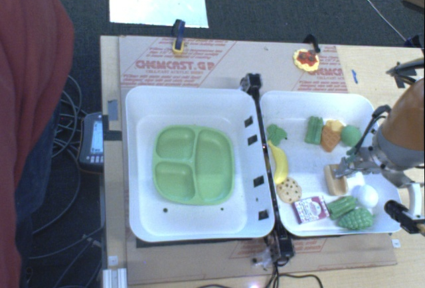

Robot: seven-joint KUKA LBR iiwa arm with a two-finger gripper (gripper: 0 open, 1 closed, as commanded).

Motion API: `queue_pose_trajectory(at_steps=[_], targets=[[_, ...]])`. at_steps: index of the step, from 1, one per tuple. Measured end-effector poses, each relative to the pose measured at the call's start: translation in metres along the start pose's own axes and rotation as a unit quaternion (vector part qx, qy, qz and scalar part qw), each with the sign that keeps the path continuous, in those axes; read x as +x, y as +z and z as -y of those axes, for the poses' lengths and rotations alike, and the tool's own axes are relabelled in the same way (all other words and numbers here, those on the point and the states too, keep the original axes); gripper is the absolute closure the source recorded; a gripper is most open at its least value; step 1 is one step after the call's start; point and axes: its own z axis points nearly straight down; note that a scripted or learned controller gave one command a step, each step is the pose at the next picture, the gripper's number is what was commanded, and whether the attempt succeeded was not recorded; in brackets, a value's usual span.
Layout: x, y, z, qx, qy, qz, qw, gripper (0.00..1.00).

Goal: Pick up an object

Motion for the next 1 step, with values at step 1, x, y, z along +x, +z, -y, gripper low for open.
queue_pose_trajectory(at_steps=[1], targets=[[0.0917, -0.0223, -0.042, 0.01, -0.007, -0.008, 0.9999, 1.0]])
